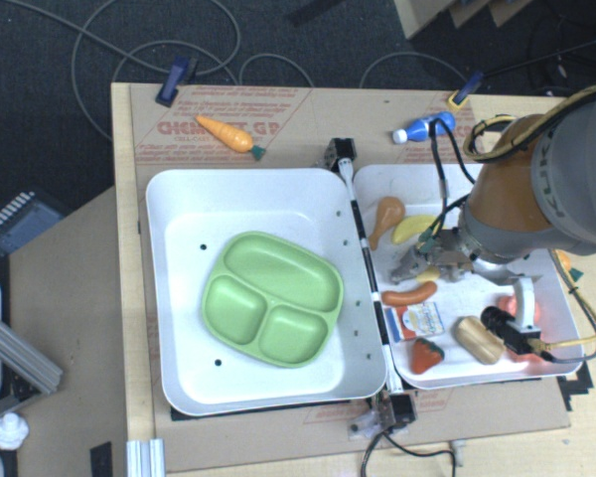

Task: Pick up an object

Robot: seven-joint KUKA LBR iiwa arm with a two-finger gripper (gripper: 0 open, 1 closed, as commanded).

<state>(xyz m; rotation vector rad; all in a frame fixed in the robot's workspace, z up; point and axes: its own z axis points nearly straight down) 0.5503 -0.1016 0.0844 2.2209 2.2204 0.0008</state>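
Bench: two white bins | sausage (409,293) in right bin (566,366), long axis left-right | your gripper (432,254) just beyond it, farther back | jaw state: cannot tell

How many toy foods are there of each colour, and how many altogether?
Orange: 2, the carrot on the bench and the chicken leg in the right bin.
Yellow: 1, the banana.
Red: 2, the sausage and the strawberry.
Tan: 1, the bread roll.
Total: 6
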